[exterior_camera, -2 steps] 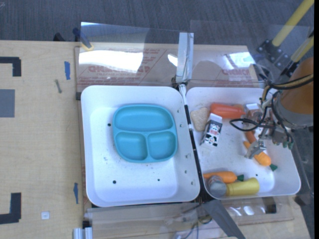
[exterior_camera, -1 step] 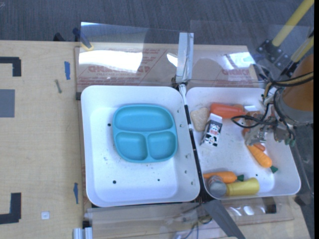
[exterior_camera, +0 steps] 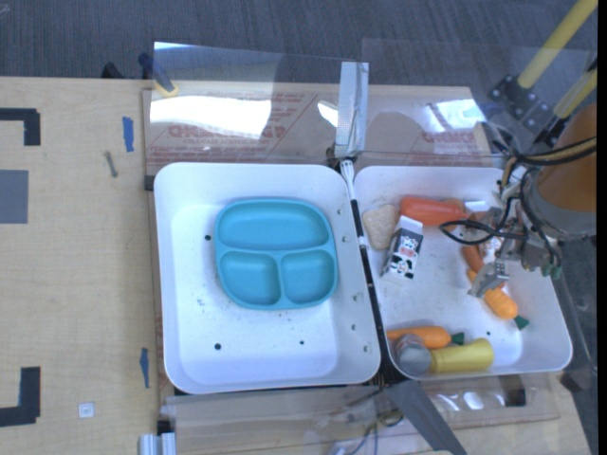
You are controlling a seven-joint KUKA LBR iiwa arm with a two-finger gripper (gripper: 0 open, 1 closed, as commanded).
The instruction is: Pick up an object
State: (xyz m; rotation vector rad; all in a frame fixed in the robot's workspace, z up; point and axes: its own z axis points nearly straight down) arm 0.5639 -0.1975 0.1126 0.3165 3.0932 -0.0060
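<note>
The claw (exterior_camera: 492, 275) hangs low over the right bin (exterior_camera: 545, 349), just above a small orange piece (exterior_camera: 502, 302); whether it is clenched or released I cannot tell. A milk carton (exterior_camera: 404, 248) lies nearby. The left bin (exterior_camera: 180, 254) holds a blue divided plate (exterior_camera: 275, 253).

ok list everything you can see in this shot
bins: 2, white, side by side on the bench
tray: 1, blue, three compartments, in the left bin
carton: 1, white with black print, right bin, middle
carrots: several, orange, right bin, at the back, front and right
bottle: 1, yellow, lying at the right bin's front
bun: 1, pale tan, right bin, back left
gripper: 1, grey, low over the right bin's right side, by a carrot
</note>
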